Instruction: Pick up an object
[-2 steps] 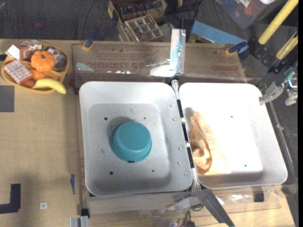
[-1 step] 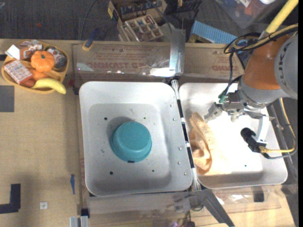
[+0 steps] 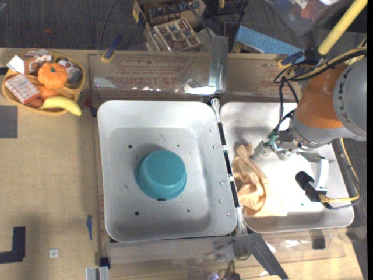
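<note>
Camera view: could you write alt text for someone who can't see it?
A grey and orange robot arm reaches into the right white bin, its gripper just beside a crumpled tan cloth. The left white bin holds an upside-down teal bowl.

Grey arm reaching in from the right

The grey jointed arm [image 3: 344, 101] with its orange band bends down, its metal two-finger gripper [image 3: 274, 147] pointing leftward, low and tilted.

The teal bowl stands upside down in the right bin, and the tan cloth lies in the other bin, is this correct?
Not quite. The camera view shows the teal bowl upside down in the left bin, not the right. The tan cloth lies in the other bin, the right one.
</note>
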Available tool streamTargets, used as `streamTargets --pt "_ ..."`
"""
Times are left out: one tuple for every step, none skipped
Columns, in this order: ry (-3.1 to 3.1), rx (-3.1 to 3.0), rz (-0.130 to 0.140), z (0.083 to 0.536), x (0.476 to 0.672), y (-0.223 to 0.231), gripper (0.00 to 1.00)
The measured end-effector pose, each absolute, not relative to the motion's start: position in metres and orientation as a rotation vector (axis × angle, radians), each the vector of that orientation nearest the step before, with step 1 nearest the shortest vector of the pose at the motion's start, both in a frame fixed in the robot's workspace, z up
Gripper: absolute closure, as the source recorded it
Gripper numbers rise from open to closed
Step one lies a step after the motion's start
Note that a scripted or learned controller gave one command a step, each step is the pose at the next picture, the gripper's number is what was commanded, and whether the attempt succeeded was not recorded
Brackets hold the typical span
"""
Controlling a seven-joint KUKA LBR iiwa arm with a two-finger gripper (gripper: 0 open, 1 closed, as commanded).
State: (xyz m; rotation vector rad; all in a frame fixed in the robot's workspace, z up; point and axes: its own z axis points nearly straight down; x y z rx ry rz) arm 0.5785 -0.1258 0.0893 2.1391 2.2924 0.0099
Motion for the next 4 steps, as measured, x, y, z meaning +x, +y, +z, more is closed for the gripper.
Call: streamTargets --pt "2.166 2.271 0.0 0.2 0.609 -0.182 0.0" --pt "2.347 2.089 -0.001 0.116 0.625 -0.113 0.0" --pt "2.15 2.293 -0.002 0.118 0.59 -0.164 0.0" --pt "2.248 2.186 0.006 0.089 0.549 -0.102 0.0"
